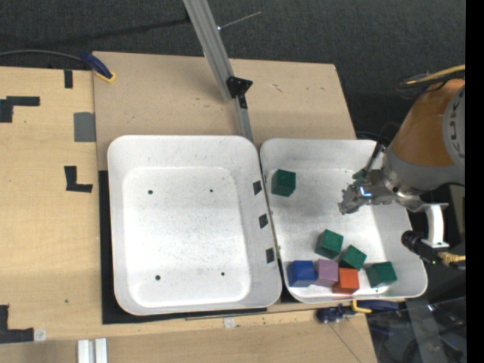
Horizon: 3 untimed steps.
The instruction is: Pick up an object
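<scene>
Can't tell how the gripper (352,201) jaws stand; the lone green cube (283,182) at centre-right looks light and rigid, so I'd pinch its flat opposite sides.

The desk carried two white bins (185,146). Blocks counted: four green (283,181), one blue (302,271), one purple (327,271), one orange (347,279).

A wooden bench (189,97) with black tape marks (19,106) sits on dark grey carpet (318,17). A metal pole (208,36) crosses it diagonally.
</scene>
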Motion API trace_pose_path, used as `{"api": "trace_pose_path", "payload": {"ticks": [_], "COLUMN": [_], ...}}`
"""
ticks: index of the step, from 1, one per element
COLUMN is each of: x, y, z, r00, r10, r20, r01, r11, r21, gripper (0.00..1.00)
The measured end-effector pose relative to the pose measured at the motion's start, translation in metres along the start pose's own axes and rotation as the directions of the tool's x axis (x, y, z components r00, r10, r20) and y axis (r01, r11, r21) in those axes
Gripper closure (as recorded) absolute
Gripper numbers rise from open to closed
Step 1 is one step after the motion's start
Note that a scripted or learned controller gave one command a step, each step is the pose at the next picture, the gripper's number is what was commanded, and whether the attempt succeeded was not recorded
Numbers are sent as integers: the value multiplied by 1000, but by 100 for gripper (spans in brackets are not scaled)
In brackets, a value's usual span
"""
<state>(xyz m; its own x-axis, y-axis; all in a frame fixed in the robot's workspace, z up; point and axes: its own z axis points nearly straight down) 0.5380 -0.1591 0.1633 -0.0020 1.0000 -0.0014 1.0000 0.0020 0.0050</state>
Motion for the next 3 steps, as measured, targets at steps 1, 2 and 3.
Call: {"api": "trace_pose_path", "payload": {"ticks": [1,2,3], "x": [0,63,120], "y": [1,10,13], "z": [-43,-50,-63], "r00": [1000,1000,1000], "r10": [0,-6,-6], "r20": [0,-4,-4], "r01": [0,6,6], "r11": [1000,1000,1000], "r21": [1,5,5], "gripper": [100,100,100]}}
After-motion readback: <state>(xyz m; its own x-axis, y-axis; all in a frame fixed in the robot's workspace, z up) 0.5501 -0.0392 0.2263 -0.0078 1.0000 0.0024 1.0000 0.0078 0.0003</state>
